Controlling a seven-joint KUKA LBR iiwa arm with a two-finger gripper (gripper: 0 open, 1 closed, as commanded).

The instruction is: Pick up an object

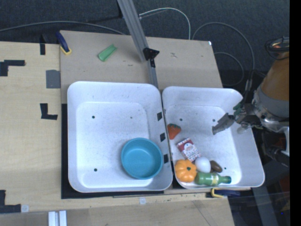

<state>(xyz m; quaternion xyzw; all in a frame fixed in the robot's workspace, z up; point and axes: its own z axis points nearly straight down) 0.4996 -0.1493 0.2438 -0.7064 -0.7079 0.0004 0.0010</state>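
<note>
A blue bowl (141,157) is sitting in the left bin (80,102), while a strawberry (173,130), red packet (188,149), orange pumpkin (185,170), white egg (203,164) and green bottle (212,178) are lying in the right bin (207,98). The arm is reaching in from the right, its gripper (221,125) hovering over the right bin's bare floor. Whether its fingers are spread or pressed together, I cannot tell; nothing is showing between them.

arm (276,86) — orange band | grey wrist | end effector (224,124) — dark grey

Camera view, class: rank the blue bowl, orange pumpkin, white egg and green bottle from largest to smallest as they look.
1. blue bowl, clearly largest
2. green bottle and orange pumpkin: bottle longer, pumpkin rounder, too alike to rank
3. white egg, smallest
</note>
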